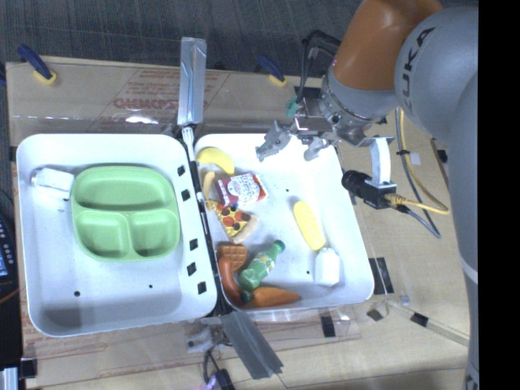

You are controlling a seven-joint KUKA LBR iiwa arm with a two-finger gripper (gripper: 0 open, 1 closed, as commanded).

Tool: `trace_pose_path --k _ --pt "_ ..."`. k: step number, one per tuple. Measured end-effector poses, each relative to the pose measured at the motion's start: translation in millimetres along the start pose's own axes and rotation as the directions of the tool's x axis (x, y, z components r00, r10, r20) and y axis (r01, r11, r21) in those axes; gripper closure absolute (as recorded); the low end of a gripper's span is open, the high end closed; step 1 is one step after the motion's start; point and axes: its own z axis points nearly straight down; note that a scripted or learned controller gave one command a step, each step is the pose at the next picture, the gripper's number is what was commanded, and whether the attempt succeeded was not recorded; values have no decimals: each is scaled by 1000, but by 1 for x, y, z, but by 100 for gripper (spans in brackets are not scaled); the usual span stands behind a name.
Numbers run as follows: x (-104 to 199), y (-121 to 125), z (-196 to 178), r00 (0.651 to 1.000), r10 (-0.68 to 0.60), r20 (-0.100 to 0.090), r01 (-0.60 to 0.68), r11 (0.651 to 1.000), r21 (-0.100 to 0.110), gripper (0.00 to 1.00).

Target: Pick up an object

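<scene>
— Over the right bin's (351,218) far edge, what do you see?

— I see the gripper (294,144) hanging above the far part of that bin, near its far rim. Its two grey fingers (272,142) are spread apart with nothing between them.

— Which things lie in that bin?

— Against the left wall I make out a yellow banana (214,160) near the far left corner. Just beside it, toward the near side, lies a red and white packet (241,189), and touching that a pizza slice toy (233,220) with coloured dots on it. At the near edge I see a green bottle (259,268) lying tilted, a brown waffle-like piece (231,260) at its left, and an orange carrot (272,297) along the near rim under the bottle.

— And toward the right wall?

— A smooth pale yellow oblong (308,224) lies on the bin floor, alone, its long side running from far to near. Close to the near right corner a small white bottle (327,266) stands or lies; I cannot tell which.

— The other bin?

— I see the left bin (41,299) holding a green divided tray (126,211) and a small white block (53,179) by its far left corner.
</scene>
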Motion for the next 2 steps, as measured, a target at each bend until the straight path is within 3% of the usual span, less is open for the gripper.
trace_pose_path --k 1,2 --pt "-54 -31 63 998 57 1 -57 998 1 0" --pt "-113 -27 163 959 284 -1 -284 959 3 0"
